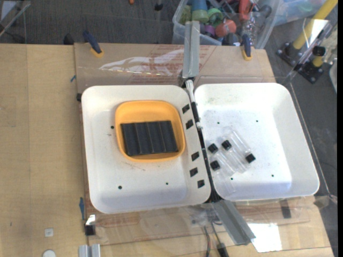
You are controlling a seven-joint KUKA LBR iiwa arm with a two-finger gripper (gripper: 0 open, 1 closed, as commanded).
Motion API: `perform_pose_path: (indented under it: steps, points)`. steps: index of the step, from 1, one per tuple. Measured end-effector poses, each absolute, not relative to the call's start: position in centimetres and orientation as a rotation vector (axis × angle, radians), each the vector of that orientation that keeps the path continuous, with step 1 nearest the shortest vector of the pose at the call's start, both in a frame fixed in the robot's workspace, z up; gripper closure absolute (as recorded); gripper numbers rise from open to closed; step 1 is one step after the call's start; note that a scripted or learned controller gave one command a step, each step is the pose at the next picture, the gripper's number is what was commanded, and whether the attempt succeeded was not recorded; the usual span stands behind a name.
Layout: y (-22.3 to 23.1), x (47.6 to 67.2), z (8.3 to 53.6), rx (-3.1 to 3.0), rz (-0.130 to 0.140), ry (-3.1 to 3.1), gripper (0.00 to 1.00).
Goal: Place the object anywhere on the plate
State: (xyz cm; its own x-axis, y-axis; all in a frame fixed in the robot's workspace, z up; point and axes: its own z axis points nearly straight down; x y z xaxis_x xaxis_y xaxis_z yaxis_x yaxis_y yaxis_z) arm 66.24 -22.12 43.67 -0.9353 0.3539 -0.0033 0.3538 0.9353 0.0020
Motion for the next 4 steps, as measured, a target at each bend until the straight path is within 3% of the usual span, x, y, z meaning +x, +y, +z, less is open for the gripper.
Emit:
perform_pose_path:
  steps: [1,4]
  points:
    - [-22.1,65.5,43.7,0.067,0.003,3.137,1.00]
    - [-22.1,66.8,43.7,-1.186,-0.004,2.897,1.00]
